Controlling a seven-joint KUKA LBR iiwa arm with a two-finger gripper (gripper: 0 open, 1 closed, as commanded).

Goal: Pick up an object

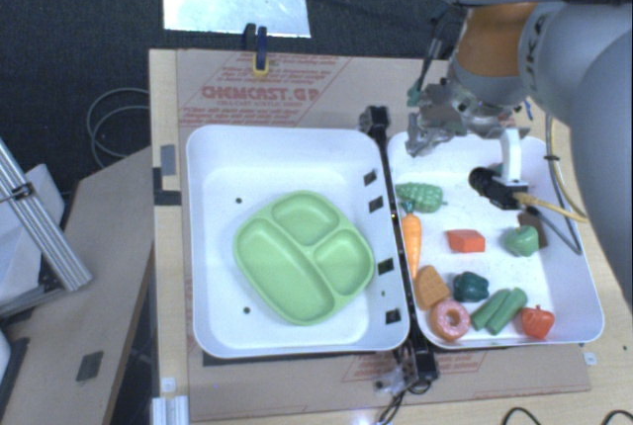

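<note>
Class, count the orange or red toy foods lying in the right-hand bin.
4: carrot by the bin's left wall, red block mid-bin, orange slice below the carrot, tomato at the near right corner. The arm may hide others.

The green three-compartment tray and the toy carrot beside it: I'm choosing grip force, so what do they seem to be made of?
The green three-compartment tray looks like moulded plastic with a smooth, slightly matte finish: uniform colour, rounded dividers, soft highlights. The orange toy carrot with a green top also looks like plastic, evenly coloured and smooth, though foam or rubber cannot be ruled out. Both are probably rigid and light.
</note>
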